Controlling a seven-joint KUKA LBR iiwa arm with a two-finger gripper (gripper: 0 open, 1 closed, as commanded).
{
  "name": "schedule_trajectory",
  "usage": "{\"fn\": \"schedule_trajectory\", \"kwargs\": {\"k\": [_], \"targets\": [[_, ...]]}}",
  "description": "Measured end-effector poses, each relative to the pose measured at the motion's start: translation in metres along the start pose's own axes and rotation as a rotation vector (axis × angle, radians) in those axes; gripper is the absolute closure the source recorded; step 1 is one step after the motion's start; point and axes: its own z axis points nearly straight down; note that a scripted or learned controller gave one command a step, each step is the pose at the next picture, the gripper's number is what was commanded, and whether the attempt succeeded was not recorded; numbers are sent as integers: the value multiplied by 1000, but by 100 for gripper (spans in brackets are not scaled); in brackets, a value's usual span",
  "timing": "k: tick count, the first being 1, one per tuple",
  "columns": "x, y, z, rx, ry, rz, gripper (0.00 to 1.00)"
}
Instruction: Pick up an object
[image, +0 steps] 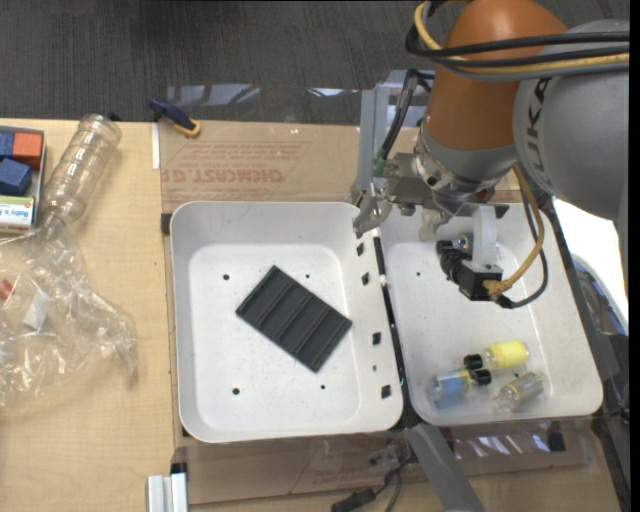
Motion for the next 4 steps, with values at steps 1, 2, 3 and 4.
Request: {"fn": "schedule_trajectory", "kwargs": {"k": [1, 2, 3, 4], "targets": [[71, -9, 37, 3, -2, -90, 0], [150, -27, 20, 1, -2, 221, 0], [162, 14, 9, 0, -1, 792, 0], [163, 52, 181, 2, -3, 914, 0]]}}
